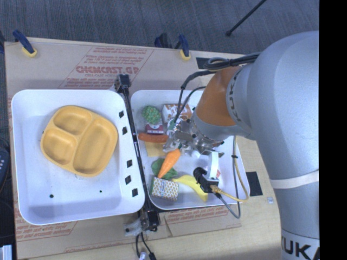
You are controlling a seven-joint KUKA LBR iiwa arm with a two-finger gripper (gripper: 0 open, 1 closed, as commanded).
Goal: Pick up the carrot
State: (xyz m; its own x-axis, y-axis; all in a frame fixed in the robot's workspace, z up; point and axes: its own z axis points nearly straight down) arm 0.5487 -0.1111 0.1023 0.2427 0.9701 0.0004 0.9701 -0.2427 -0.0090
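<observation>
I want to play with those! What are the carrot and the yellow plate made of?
The carrot looks like smooth toy plastic: flat, even orange with a bright green leafy end, too uniform for a real one, though I can't be sure. The yellow plate looks like moulded matte plastic, with rounded dividers and no shine like china.

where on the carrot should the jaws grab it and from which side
Likely the orange body of the carrot, near its middle, coming from above. It lies tilted in the right bin, leafy end down-left, so the jaws should close across its narrow width. The banana and small box crowd the leafy end; the gripper sits by the tip.
</observation>
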